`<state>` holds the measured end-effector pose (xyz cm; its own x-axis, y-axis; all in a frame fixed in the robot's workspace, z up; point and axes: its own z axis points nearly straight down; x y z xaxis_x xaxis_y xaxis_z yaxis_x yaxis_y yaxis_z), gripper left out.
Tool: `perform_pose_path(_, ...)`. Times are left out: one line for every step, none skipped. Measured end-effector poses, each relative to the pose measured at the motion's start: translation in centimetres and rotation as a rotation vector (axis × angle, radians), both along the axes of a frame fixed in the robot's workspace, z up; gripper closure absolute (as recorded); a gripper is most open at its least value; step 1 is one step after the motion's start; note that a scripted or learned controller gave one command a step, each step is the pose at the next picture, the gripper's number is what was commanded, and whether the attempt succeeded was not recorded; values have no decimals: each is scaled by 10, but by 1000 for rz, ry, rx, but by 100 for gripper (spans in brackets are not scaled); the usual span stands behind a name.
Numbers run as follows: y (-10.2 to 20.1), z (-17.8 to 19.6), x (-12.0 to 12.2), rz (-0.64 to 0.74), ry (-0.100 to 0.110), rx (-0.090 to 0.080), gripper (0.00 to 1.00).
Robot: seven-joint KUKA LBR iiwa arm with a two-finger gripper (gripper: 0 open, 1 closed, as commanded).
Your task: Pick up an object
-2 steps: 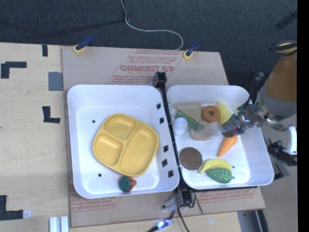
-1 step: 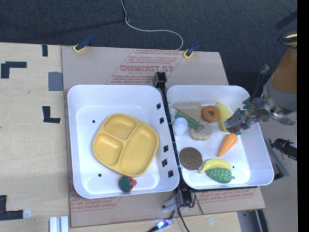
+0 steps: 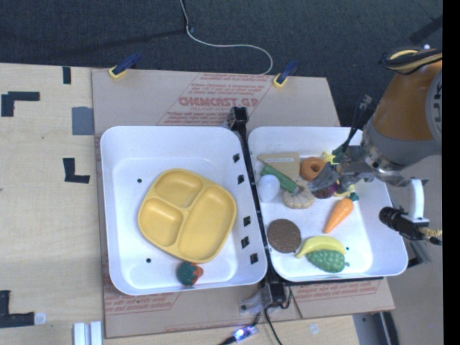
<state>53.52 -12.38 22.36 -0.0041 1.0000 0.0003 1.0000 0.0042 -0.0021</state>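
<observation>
My gripper (image 3: 333,177) hangs low over the middle of the right bin (image 3: 381,261). It sits right over a dark purple toy (image 3: 323,188), which it partly hides. An orange ring (image 3: 312,168) lies just left of the gripper. A carrot (image 3: 338,215) lies below it, pointing toward the front. A beige bread piece (image 3: 297,199), a green pod (image 3: 279,177), a white egg (image 3: 268,187) and a cream slab (image 3: 279,161) crowd the bin's left half. I cannot tell whether the gripper touches the purple toy.
A brown round cookie (image 3: 284,235), a banana (image 3: 321,244) and a green bumpy fruit (image 3: 328,261) lie at the right bin's front. The left bin (image 3: 118,192) holds a yellow divided plate (image 3: 187,214) and a small red-green toy (image 3: 189,272). A black divider (image 3: 248,192) separates the bins.
</observation>
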Motion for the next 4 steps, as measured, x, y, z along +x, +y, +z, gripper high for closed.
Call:
perform_pose_path(54, -10, -14, -1, 2, 0, 100)
perform_pose_path(104, 2, -26, 1, 1, 1, 100)
perform_pose_path(155, 11, -37, 3, 1, 1, 100)
perform_pose_path(210, 11, -43, 1, 1, 0, 100)
